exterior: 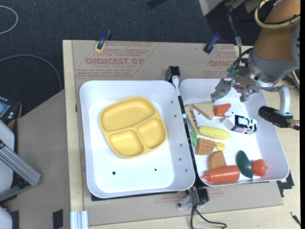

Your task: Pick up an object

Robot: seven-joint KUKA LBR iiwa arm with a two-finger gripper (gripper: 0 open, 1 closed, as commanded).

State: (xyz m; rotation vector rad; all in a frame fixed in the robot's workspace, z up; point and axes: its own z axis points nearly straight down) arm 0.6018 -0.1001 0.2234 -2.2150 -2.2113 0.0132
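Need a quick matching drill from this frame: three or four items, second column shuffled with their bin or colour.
Things:
1. divided plate
2. corn cob
3. waffle piece
4. tool

Descriptions:
A. tan, grid pattern, right bin
B. above right bin's far end
C. yellow, three compartments, left bin
D. yellow, long, right bin

Pairs: 1-C, 2-D, 3-A, 4-B

Arm [279,27] cut off at right and top edge; print on black-white item [245,124] too small to read.
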